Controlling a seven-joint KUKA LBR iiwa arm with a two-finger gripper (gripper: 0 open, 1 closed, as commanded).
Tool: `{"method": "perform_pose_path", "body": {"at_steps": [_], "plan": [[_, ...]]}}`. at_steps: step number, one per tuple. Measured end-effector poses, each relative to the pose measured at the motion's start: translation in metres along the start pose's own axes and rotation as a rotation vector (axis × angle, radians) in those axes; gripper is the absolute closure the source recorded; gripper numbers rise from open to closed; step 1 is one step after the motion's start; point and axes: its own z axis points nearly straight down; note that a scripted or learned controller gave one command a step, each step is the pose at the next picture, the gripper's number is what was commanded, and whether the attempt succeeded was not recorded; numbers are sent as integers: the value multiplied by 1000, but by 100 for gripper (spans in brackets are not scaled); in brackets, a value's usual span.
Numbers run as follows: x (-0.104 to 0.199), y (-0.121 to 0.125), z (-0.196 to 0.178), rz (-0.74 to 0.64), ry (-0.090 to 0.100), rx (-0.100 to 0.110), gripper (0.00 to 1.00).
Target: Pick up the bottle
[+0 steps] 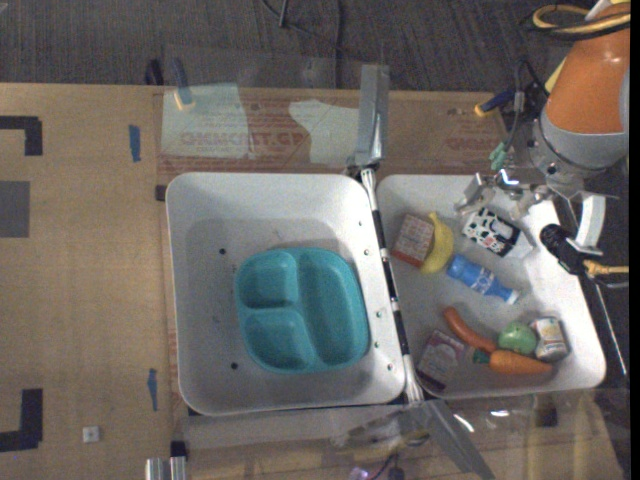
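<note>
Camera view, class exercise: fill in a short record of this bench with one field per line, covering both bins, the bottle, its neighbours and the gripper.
left bin: holds a teal divided plate
right bin: white rim; holds the bottle and small food items
bottle: blue, lying on its side near the bin's middle
nearest neighbour: banana, just left of the bottle's upper end
other items: carrot, green fruit
gripper: over the right bin's upper part, above the bottle
bottle status: lying in the bin, not lifted
</note>
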Motion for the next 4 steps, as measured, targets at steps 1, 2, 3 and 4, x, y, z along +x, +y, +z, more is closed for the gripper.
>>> {"method": "perform_pose_path", "body": {"at_steps": [1, 2, 3, 4], "plan": [[-28, -45, 128, 18, -1, -4, 0], [-30, -45, 118, 22, -2, -6, 100], [-29, -45, 118, 22, -2, -6, 0], [-36, -52, 131, -74, 1, -5, 0]]}}
